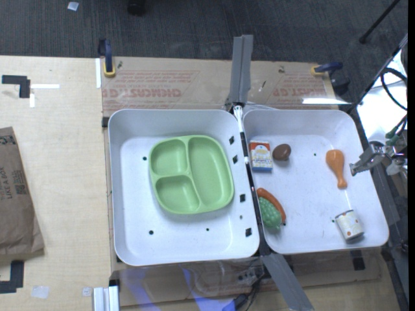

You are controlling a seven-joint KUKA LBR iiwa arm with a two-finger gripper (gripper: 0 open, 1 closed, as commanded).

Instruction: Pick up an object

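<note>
While the end effector [360, 167] hangs at the right bin's [305, 125] right rim, its state something we cannot tell, we judge the orange drumstick toy [336, 166] just beside it light, stiff, perhaps slippery, best pinched across its narrow shaft.
</note>
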